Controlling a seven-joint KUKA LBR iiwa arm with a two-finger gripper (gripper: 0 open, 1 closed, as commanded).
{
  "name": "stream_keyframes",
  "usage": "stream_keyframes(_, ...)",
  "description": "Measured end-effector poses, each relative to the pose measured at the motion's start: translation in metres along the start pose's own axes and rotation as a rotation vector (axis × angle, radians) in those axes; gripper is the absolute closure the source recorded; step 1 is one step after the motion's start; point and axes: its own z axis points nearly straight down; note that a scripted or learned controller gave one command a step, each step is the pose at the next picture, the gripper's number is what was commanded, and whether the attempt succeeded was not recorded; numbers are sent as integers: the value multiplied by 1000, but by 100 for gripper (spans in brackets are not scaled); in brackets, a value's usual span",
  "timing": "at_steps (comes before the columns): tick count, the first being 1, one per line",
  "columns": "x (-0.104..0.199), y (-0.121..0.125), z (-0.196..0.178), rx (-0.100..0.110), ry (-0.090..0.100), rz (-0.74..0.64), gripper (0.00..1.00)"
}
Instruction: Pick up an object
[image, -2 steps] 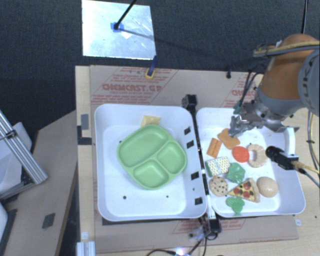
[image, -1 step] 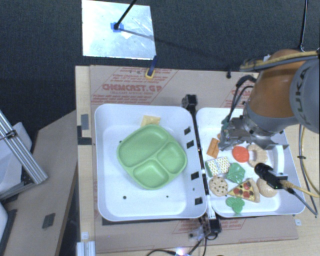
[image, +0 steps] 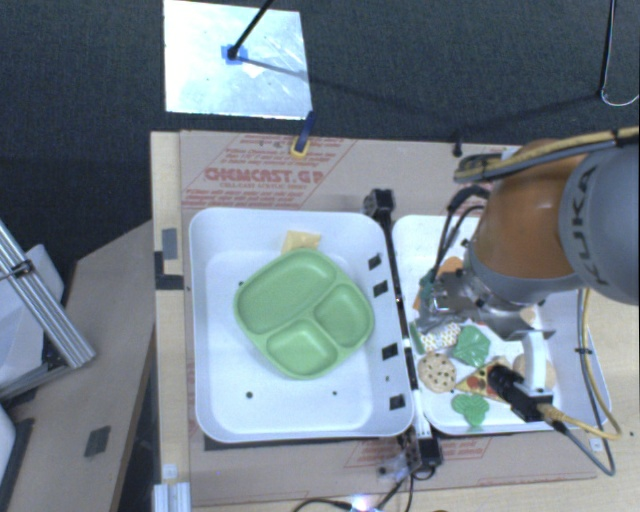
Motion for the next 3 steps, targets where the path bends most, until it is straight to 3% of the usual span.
stream_keyframes(3, -6, 9, -15, -5, -1, 6, 100)
